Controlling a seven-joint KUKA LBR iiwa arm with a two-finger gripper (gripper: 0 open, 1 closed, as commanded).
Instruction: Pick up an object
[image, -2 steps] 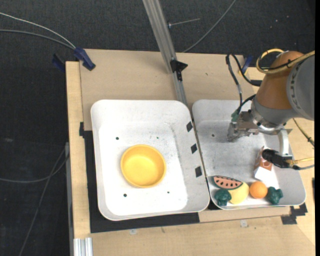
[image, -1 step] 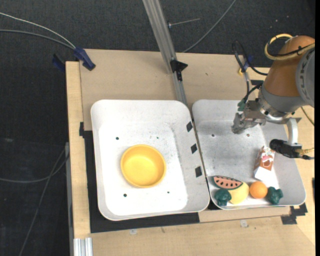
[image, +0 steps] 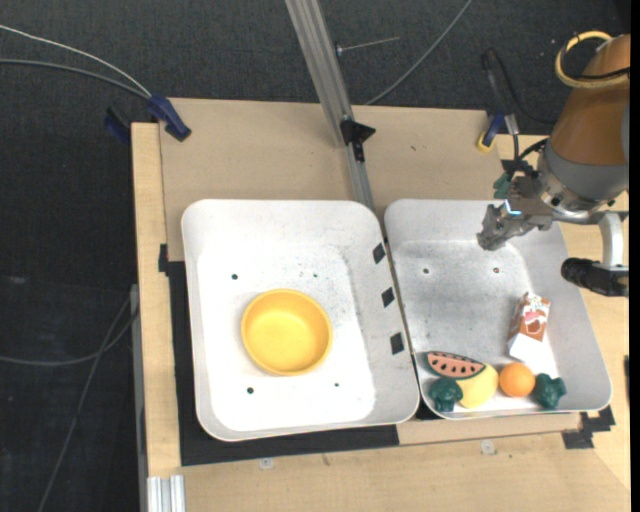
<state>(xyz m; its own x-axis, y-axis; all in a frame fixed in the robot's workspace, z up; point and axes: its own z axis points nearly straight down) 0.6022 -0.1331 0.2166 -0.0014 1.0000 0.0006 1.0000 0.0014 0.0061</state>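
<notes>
Gripper is seen over the upper part of the right bin, near its far edge, above bare bin floor. Whether the fingers are apart or together cannot be told at this angle; nothing is seen between them. The arm comes in from the right, orange band above the wrist.

Candidate objects are all clustered along the near edge of the right bin, well apart from the gripper:
- watermelon slice, lying flat, touching the yellow fruit
- yellow fruit, just below the slice
- dark green piece at the left end of the cluster, touching the yellow fruit
- orange, just beside the yellow fruit
- second dark green piece in the near right corner
- small carton, brown and white, tilted, just above the orange

Left bin holds a yellow bowl, upright, left of centre.

Both bins sit side by side on the desk, touching along the middle seam
</notes>
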